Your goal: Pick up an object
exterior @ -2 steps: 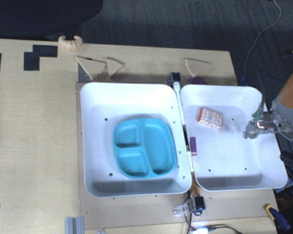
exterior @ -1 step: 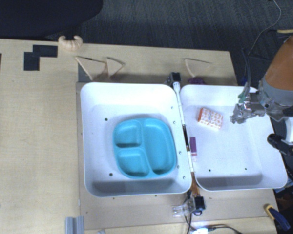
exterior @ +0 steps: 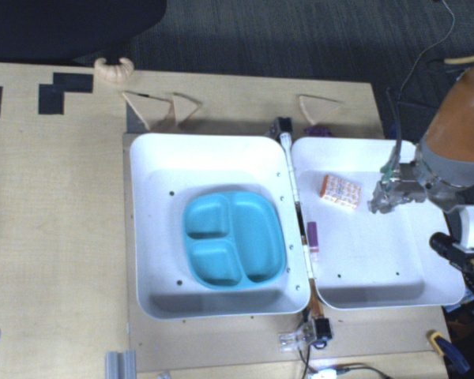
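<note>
1. Right at the near edge of the light wooden table [exterior: 55,235] there's a little tangle of cables and a small clear connector [exterior: 304,339], sitting just below the seam where the two bins meet.
2. Next up, the shallow white plastic left bin [exterior: 154,164]. It's got a turquoise plastic tray with three compartments [exterior: 233,239] lying flat in the middle of it, two smaller sections on one side and a bigger curved one on the other.
3. Along the divider between the bins there's a small purple and white stick-shaped thing [exterior: 311,237], just inside the left wall of the shallow white plastic right bin [exterior: 379,275]. Too small to say what it is.
4. Further back in that right bin is a small flat packet with an orange and white pattern [exterior: 340,191], resting on the bin floor toward the upper left part, slightly tilted.
5. The metal two-finger gripper [exterior: 378,204] is just beside that packet on its right, close to it but not touching. Honestly can't tell if the fingers are spread or pressed together, too blurry and dark. Nothing visibly between them.
6. Behind it, the grey arm with the orange band [exterior: 458,133] comes in from the right.
7. At the far edge of the table there's a small tan knobby object [exterior: 113,69], and then dark carpet floor [exterior: 300,22] beyond.
</note>
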You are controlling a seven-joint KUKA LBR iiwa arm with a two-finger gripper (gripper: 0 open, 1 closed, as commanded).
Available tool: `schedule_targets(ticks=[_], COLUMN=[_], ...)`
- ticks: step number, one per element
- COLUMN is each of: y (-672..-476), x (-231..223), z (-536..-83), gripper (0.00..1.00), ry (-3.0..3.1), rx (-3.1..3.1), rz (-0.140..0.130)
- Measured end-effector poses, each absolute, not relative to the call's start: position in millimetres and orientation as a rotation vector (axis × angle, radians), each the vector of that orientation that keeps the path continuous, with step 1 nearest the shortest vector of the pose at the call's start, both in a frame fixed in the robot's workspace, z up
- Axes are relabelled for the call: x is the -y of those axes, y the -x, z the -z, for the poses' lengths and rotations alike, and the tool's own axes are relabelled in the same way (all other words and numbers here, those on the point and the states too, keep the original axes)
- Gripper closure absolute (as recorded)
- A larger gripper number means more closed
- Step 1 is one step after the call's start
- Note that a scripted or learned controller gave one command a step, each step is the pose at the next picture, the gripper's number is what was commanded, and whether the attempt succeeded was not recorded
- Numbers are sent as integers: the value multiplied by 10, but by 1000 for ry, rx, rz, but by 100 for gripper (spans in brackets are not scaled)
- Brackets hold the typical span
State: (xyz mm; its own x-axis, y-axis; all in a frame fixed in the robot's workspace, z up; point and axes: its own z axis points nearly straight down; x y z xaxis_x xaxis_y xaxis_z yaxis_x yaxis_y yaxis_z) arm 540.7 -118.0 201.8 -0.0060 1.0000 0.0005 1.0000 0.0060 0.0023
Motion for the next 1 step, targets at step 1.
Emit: schedule_targets(ticks=[1], y=[-4985], x=[919], z=[-2177], gripper=[100], ry=[-2214], rx=[-2228], rz=[-2])
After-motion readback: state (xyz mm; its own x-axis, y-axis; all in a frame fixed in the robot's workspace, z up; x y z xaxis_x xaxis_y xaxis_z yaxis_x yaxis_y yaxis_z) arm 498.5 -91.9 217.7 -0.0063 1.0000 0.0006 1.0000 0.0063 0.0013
